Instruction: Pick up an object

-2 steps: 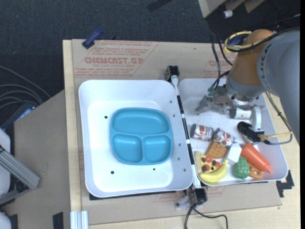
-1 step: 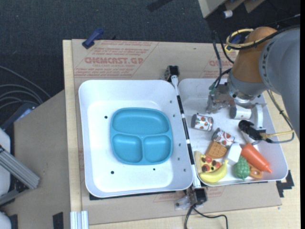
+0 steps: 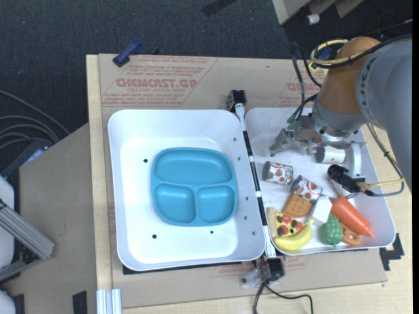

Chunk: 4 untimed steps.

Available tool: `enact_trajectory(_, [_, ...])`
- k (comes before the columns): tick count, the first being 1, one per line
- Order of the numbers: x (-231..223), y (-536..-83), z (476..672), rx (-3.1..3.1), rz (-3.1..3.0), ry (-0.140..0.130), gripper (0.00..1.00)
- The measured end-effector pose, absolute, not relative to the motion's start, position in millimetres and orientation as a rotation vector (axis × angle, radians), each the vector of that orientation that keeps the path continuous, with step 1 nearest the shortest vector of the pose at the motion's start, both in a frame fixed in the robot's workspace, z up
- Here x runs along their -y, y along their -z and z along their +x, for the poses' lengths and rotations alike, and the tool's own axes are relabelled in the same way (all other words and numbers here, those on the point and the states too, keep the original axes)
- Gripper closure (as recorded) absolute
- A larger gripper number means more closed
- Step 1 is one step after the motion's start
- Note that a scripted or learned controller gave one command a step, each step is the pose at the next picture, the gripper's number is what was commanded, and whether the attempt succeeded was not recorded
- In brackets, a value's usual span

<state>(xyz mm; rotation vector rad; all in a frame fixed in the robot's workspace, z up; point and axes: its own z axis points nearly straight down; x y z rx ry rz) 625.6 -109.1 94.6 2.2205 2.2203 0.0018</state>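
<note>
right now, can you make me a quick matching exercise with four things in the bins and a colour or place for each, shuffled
Things:
1. divided plate
2. banana
3. carrot
4. small can

Colour or place:
A. yellow, at the near edge of the right bin
B. orange, near the right bin's right wall
C. blue, alone in the left bin
D. lying on its side next to the wall between the two bins

Pairs: 1-C, 2-A, 3-B, 4-D
</note>
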Motion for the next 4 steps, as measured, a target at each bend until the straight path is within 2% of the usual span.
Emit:
enact_trajectory(1, [98, -84, 570.3, -2.222, 2.224, 0.002, 0.0])
enact_trajectory(2, [98, -94, 570.8, -2.22, 2.225, 0.0, 1.0])
enact_trajectory(3, [98, -94, 570.7, -2.221, 2.224, 0.0, 0.0])
enact_trajectory(4, [115, -85, 644.8, -2.222, 2.22, 0.0, 0.0])
